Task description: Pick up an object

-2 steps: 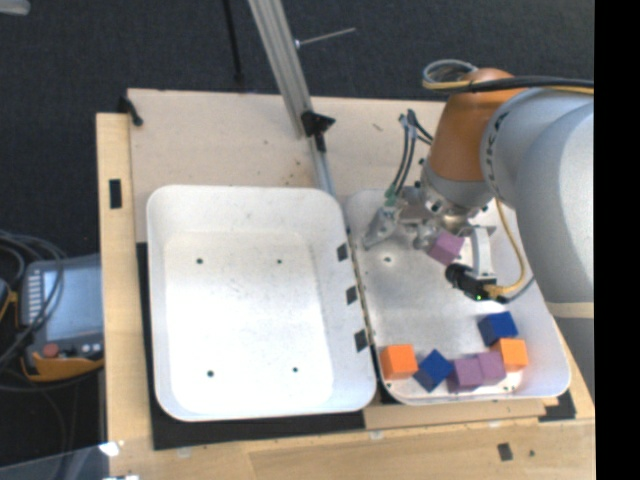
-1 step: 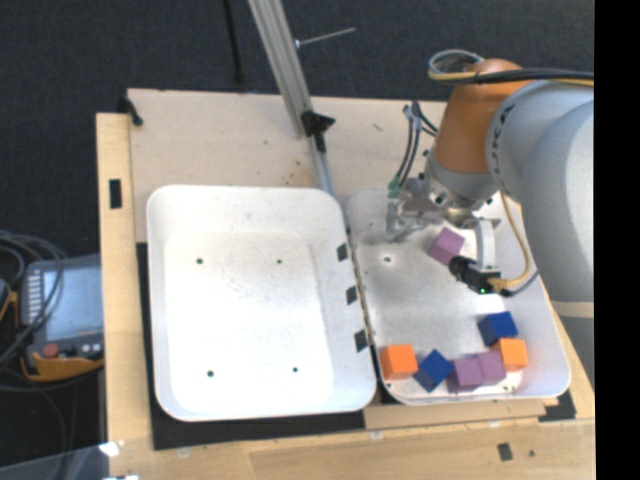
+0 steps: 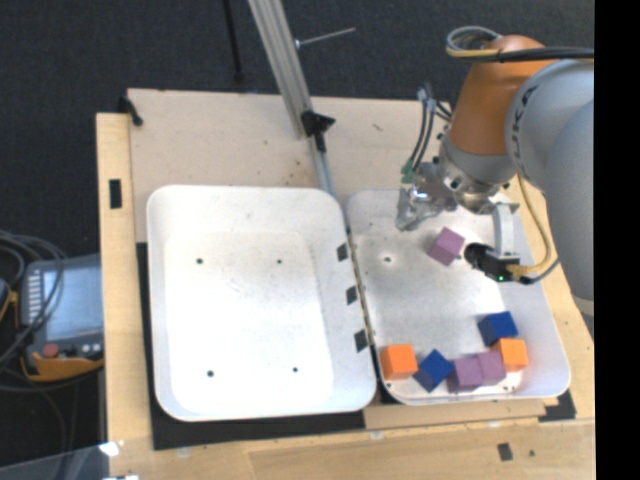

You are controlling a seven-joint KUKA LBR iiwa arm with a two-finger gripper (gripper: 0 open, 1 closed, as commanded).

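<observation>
My gripper (image 3: 413,211) hangs over the far left part of the right bin (image 3: 420,303), under the orange wrist band. A purple cube (image 3: 446,245) lies tilted just right of and nearer than the gripper, apart from it. Along the bin's near edge sits a cluster of cubes: an orange cube (image 3: 399,360), a blue cube (image 3: 434,369), two purple cubes (image 3: 478,371), a second orange cube (image 3: 513,353) and a second blue cube (image 3: 497,328). Nothing shows in the gripper.
The left bin (image 3: 250,196) lies beside the right one, with black clips (image 3: 351,295) along their shared edge. A slanted aluminium post (image 3: 285,63) rises from behind the bins. Cables (image 3: 500,263) hang off the wrist. A control pendant (image 3: 58,313) sits off the bench at left.
</observation>
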